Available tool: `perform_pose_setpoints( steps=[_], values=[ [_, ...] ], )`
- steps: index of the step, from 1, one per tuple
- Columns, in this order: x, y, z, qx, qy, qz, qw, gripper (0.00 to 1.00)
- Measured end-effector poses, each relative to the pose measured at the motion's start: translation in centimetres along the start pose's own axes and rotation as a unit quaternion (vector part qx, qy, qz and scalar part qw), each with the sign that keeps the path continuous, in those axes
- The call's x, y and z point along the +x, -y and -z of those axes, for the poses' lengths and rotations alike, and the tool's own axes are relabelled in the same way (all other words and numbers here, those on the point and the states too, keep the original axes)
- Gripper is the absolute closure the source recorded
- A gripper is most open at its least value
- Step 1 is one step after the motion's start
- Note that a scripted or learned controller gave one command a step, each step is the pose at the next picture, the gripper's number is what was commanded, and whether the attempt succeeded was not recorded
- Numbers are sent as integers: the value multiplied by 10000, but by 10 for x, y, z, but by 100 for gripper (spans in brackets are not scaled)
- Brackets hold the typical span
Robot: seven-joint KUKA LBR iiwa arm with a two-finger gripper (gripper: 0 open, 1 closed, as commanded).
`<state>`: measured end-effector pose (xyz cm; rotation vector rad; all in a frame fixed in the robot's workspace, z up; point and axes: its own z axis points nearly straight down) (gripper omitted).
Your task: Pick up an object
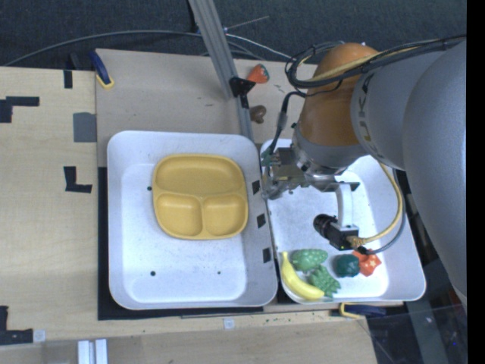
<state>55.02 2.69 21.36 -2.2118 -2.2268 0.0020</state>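
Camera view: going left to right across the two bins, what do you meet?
Left bin → yellow divided tray → gripper → banana → green toy → red piece → right bin's far rim.

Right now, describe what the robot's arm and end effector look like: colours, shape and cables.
The arm is bulky, rounded and grey, with a glossy orange band above the wrist. Dark cables loop over the band, and a yellow cable curves down the arm's side. The end effector is a small metallic grey assembly; its fingers are too indistinct to describe.
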Motion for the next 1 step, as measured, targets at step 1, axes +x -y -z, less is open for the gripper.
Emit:
perform_pose_setpoints(
  steps=[1],
  values=[
    [57,-9,-3,-4,-2,9,10000,100]
  ],
)
